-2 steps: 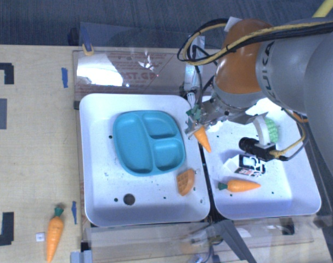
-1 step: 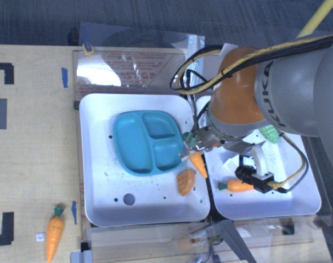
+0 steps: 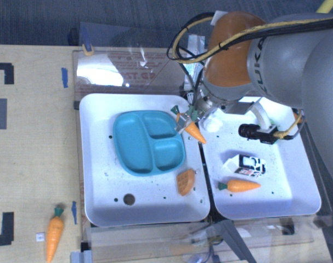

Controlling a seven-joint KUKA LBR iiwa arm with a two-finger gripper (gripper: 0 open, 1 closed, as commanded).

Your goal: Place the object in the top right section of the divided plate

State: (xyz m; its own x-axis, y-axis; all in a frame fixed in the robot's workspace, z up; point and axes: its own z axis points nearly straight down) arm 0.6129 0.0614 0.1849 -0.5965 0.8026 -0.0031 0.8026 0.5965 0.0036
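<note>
While the pincer [image 3: 189,119] hangs over the right rim of the left bin [image 3: 95,147], a small carrot [image 3: 195,131] sits pinched at its tip, just beside the divided plate [image 3: 148,142]. Judgement: shift left until the carrot is above the top right section [image 3: 157,124], lower, then release. Arm [image 3: 276,48] reaches in from the desk's far right corner, wrist pointing down

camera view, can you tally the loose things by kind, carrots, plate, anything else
carrots: 3, one at the tool tip, one in the right bin, one on the bench
divided plate: 1
bread piece: 1
black and white packet: 1
total: 6
</note>
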